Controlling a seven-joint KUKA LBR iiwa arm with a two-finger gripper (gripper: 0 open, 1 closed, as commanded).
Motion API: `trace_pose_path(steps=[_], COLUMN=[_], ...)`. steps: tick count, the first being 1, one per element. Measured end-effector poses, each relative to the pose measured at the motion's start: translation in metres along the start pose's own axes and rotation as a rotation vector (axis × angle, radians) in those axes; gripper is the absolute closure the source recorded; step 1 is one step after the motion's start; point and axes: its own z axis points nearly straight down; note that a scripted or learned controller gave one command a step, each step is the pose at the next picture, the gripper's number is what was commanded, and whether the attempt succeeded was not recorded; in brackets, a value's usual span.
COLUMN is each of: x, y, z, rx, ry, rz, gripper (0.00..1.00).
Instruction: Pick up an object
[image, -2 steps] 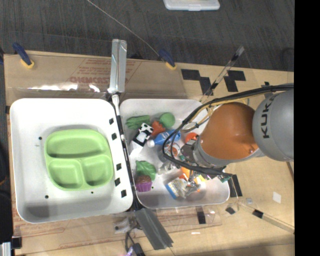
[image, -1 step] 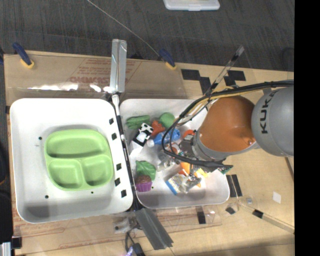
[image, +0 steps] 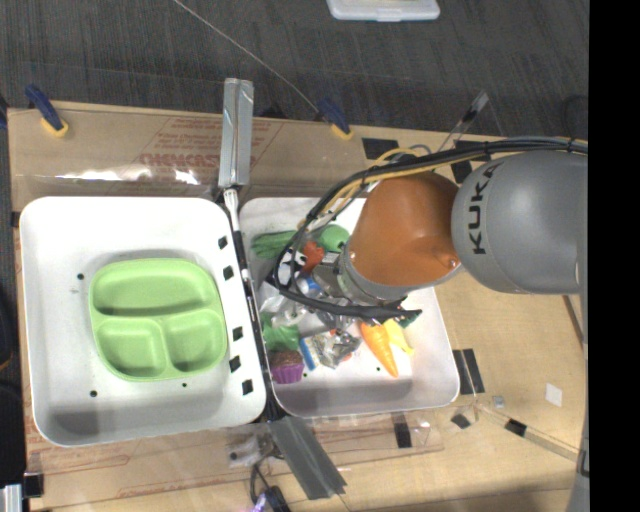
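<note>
The grey arm with its orange band (image: 400, 235) hangs over the right white bin (image: 435, 375), centre-right of frame, hiding its gripper. The orange plastic carrot (image: 381, 345) lies lower right in the pile; probably the cleanest target, approached straight down.

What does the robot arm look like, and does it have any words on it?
The arm is big, round and smooth grey, with black letters spelling KUKA on its side. Nearer its wrist sits a shiny orange band shaped like a rounded cone. Thin black and yellow cables curve along the arm down toward the cluttered right bin.
</note>
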Motion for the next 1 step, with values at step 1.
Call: trace_pose_path(steps=[1], x=[0.0630], y=[-0.0253], z=[0.0007], rx=[-0.001], ry=[0.001], rz=[-0.126], gripper=[0.00])
